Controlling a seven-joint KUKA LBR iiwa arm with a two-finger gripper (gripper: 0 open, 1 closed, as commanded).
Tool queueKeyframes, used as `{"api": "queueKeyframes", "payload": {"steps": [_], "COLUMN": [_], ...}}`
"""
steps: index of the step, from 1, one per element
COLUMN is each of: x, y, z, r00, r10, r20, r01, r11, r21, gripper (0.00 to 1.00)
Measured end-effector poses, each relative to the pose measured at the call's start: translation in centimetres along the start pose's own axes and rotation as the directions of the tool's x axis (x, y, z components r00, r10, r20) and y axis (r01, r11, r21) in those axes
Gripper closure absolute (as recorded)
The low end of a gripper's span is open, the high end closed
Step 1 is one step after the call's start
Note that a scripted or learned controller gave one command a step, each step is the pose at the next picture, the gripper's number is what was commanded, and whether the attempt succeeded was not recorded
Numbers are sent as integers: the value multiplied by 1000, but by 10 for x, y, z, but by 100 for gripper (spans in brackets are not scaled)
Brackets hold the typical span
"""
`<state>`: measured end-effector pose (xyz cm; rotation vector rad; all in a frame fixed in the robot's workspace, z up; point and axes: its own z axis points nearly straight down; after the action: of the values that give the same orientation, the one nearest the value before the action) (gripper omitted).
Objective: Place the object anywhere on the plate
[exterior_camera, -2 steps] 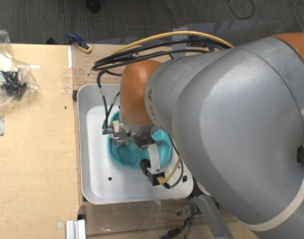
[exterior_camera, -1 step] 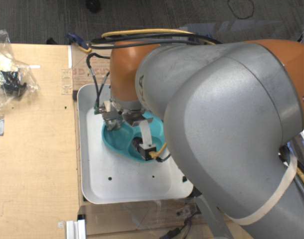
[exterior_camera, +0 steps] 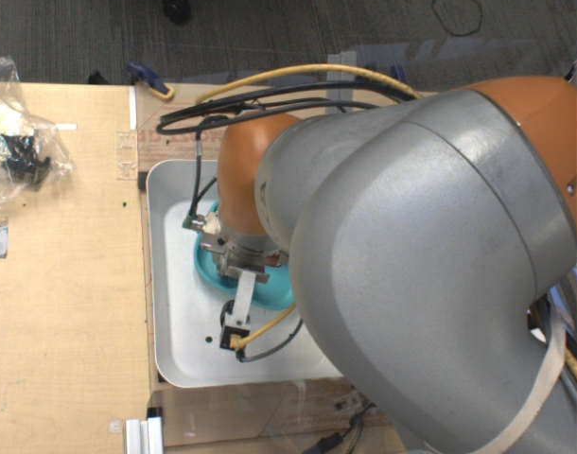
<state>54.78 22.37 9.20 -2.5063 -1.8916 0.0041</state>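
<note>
My gripper hangs over teal plate, rim at 9 o'clock; can't tell its state, prob. placing step, nxt: release, lift straight.

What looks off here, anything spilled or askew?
Nothing clearly wrong. The teal plate sits flat in the white bin, mostly hidden under the arm. Only oddity: a crumpled plastic bag of black parts loose on the bench.

A teal plate is seen in the white bin at centre left, largely covered by the arm.
</note>
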Motion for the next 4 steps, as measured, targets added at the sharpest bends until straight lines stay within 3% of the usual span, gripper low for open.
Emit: {"api": "queueKeyframes", "payload": {"steps": [1, 2, 3, 4], "x": [22, 0, -12, -12], "y": [63, -23, -63, 10], "z": [-53, -9, -8, -35], "r00": [946, 965, 778, 845], "r10": [323, 263, 628, 534], "r20": [1, -15, -23, 2], "r01": [-323, -263, -628, -534], "r11": [946, 965, 778, 845], "r21": [-1, -12, -8, -1], "gripper": [100, 100, 100, 100]}}
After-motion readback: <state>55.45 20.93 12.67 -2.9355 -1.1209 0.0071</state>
